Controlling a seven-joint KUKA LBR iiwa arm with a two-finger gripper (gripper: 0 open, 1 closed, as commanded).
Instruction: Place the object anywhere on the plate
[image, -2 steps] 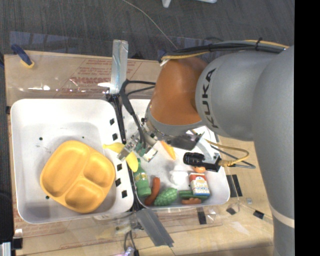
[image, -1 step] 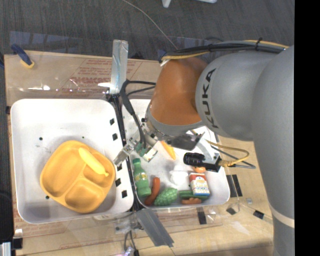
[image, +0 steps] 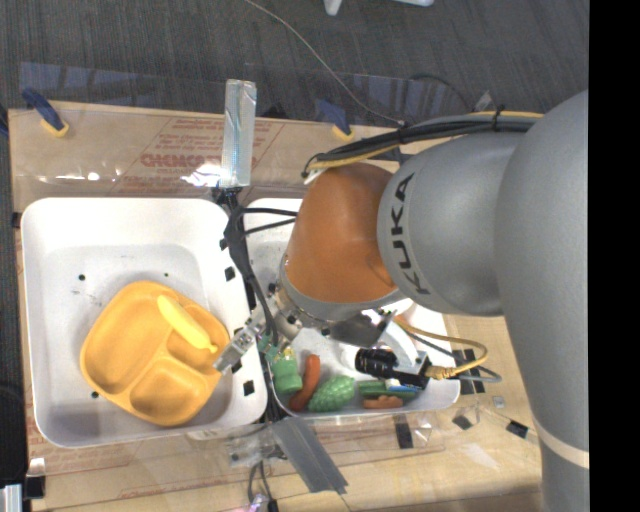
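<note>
A yellow plate (image: 150, 360) with compartments lies tilted in the left bin (image: 60, 240). A pale yellow banana-like piece (image: 187, 323) rests on the plate's upper right part. My gripper (image: 243, 345) hangs over the wall between the two bins, just right of the plate's edge and a little apart from the yellow piece. Nothing shows between its tips. The grey arm with its orange band (image: 335, 240) hides most of the right bin.
In the right bin's (image: 440, 395) front part lie a green block (image: 286, 374), a red-orange stick (image: 309, 375), a green bumpy vegetable (image: 333, 394) and a small orange piece (image: 380, 402). Tape strips hold the bins to the bench.
</note>
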